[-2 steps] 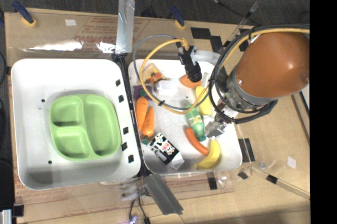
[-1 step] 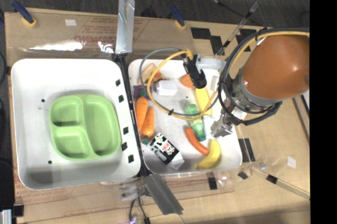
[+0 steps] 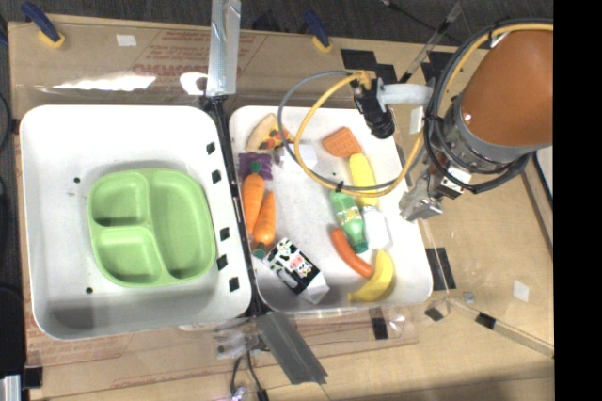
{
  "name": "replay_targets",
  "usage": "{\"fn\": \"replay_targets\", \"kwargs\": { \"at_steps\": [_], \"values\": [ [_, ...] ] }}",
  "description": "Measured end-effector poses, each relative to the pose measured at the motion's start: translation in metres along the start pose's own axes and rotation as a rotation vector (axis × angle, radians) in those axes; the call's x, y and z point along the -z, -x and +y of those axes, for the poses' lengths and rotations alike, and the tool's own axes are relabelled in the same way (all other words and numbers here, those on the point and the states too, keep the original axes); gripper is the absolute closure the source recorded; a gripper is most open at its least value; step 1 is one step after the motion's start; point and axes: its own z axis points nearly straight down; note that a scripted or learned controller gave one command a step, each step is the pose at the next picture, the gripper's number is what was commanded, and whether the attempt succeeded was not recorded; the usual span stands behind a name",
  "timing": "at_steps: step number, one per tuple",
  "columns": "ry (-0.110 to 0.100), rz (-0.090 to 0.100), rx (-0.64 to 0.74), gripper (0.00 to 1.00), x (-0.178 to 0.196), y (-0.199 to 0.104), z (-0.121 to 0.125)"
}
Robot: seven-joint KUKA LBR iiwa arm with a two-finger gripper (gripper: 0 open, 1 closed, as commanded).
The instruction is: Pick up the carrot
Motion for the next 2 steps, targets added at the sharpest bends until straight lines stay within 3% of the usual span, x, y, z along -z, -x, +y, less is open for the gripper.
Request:
{"fn": "replay_targets", "kwargs": {
  "at_steps": [1, 2],
  "values": [
    [-0.002, -0.002, 0.262, 1.00, -0.033, 0.010, 0.019],
    [-0.008, 0.003, 0.268, 1.00, -0.022, 0.009, 0.015]
  ]
}}
